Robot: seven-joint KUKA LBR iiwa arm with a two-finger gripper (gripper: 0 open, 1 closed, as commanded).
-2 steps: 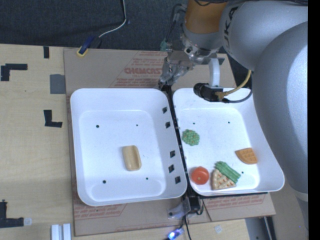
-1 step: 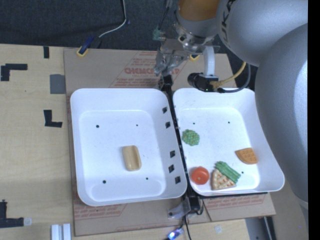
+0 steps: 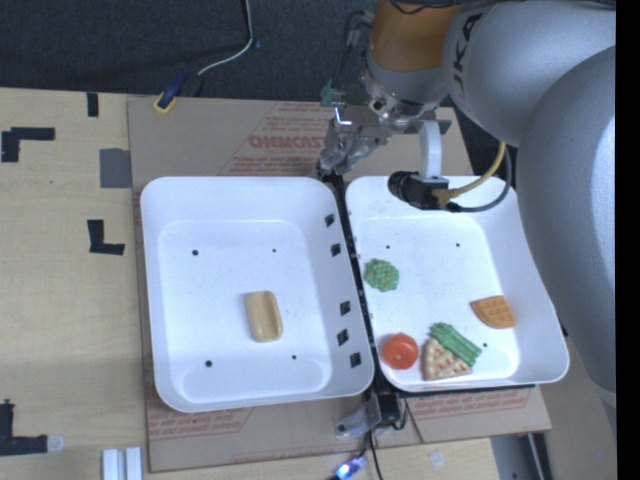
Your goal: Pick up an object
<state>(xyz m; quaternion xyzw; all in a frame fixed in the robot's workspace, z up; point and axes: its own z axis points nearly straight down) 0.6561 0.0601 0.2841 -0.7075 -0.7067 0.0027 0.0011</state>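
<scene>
Cardboard [image 3: 200, 138] underlies both bins; the gripper [image 3: 338, 158] hovers at their shared far rim, grip state indiscernible, likely repositioning toward an object.

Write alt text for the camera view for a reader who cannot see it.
A grey arm's gripper hangs over the far end of the seam between two shallow white bins; the left bin has a tan bread roll, the right bin small toy foods.

Two white bins [image 3: 170, 268]; one bread roll [image 3: 263, 316]; five toy foods [image 3: 381, 275].
</scene>
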